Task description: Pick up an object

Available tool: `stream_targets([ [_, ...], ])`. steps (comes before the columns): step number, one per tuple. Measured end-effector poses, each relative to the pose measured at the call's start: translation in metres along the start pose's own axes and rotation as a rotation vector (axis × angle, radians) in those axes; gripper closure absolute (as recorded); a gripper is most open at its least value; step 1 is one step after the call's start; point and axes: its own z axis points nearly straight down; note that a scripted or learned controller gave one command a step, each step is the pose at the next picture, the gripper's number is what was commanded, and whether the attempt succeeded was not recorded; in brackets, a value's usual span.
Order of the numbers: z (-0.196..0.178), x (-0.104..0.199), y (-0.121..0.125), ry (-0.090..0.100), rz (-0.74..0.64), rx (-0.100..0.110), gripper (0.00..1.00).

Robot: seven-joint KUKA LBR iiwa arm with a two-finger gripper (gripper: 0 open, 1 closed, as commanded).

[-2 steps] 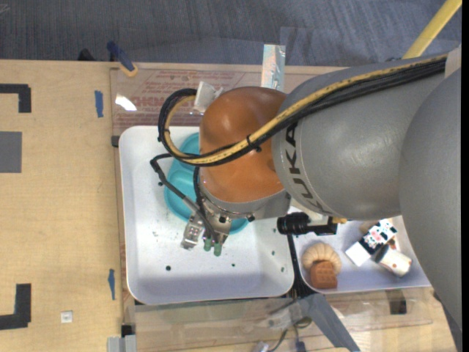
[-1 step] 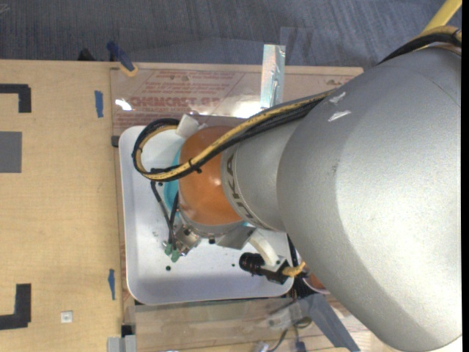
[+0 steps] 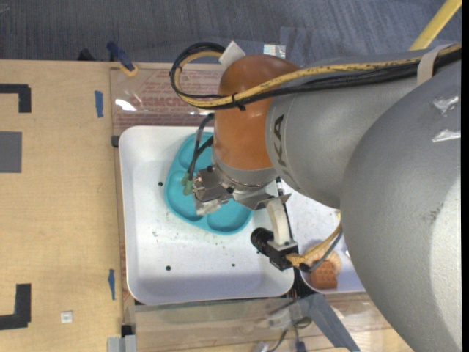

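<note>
my grey arm with its orange wrist band [image 3: 245,112] comes in from the right and covers most of the frame, so a good deal beneath me is lost; my two-finger claw [image 3: 207,193] hangs under the orange band, low over the left shallow white bin [image 3: 146,262], and what i can see of it is a cluster of dark metal and small parts set against blue; whether it is apart or together i cannot tell, since my own wrist blocks the view from above; the nearest thing to it is a flat turquoise plastic piece with rounded lobes [image 3: 183,189], lying on the bin floor toward the bin's middle; only its left edge and lower lobe are in sight, the rest runs under my wrist; the claw sits over it, but i cannot make out whether it touches it or grips it; a black bracket on a pale strut [image 3: 272,242] sticks out below my wrist, just right of the turquoise piece; further right, at the near edge where the two bins meet, a small orange-brown rounded object [image 3: 327,271] peeks out from under my arm, half cut off, too hidden to name; a bundle of yellow and black cables [image 3: 344,70] crosses over the band; tan cardboard [image 3: 55,196] lies left of the bin
</note>
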Motion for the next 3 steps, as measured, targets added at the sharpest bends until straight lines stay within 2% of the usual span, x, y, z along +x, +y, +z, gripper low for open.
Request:
stream_targets([
  [1,0.002,0.019,-0.01,-0.002,0.328,0.005,1.0],
  [2,0.121,0.022,0.037,0.009,0.797,-0.01,1.0],
  [3,-0.006,0.008,0.077,0.002,1.269,0.0,1.0],
])
